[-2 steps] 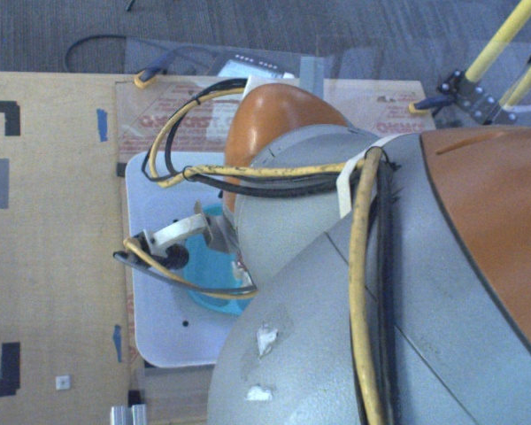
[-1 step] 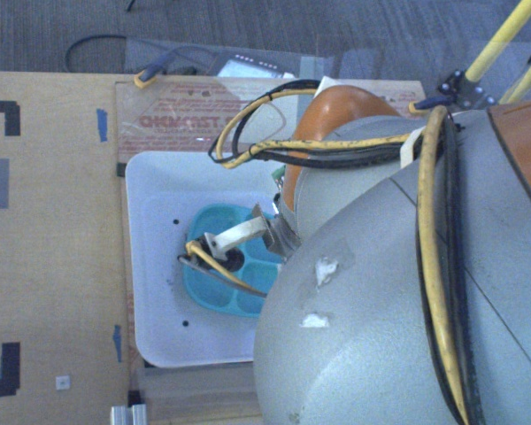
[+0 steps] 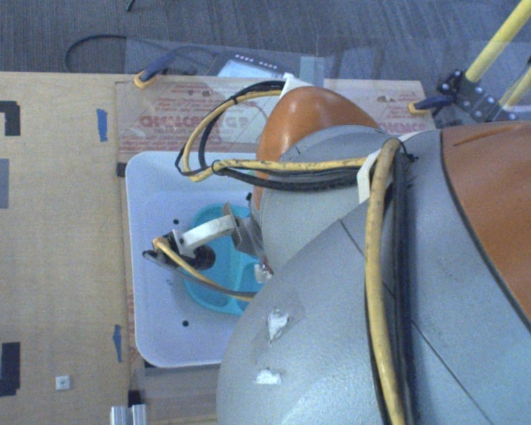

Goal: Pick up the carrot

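The tool (image 3: 246, 242) hangs over a blue thing (image 3: 219, 292) in a white bin (image 3: 150, 204) on the surface (image 3: 53, 237); whether it is wide or narrow I cannot tell.

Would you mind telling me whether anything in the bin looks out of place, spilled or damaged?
Nothing stands out. A blue object sits in the white bin, with no spill or breakage visible around it. The arm covers much of the bin, so the rest cannot be judged.
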`<state>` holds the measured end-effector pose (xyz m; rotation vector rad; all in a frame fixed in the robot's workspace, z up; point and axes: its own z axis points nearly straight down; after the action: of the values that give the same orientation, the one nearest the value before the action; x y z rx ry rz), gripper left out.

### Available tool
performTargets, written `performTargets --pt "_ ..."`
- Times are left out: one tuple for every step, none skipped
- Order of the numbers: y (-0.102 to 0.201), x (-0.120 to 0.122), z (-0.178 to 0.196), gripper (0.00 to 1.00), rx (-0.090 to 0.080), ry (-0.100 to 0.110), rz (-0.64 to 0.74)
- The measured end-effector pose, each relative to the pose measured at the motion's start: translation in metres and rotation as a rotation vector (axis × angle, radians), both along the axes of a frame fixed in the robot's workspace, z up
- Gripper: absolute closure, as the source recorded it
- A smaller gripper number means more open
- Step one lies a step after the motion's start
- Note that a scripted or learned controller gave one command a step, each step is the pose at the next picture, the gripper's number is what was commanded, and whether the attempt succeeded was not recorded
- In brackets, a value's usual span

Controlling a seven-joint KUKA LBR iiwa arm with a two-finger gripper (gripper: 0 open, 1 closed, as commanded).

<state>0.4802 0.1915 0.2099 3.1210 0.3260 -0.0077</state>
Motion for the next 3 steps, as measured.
performTargets --pt "0.024 -0.001 0.002 1.00 0.000 0.003 0.166" --pt "0.034 -0.002 0.001 1.00 0.001 0.006 0.324" --pt "0.036 -0.002 0.008 1.00 -0.003 0.014 0.330"
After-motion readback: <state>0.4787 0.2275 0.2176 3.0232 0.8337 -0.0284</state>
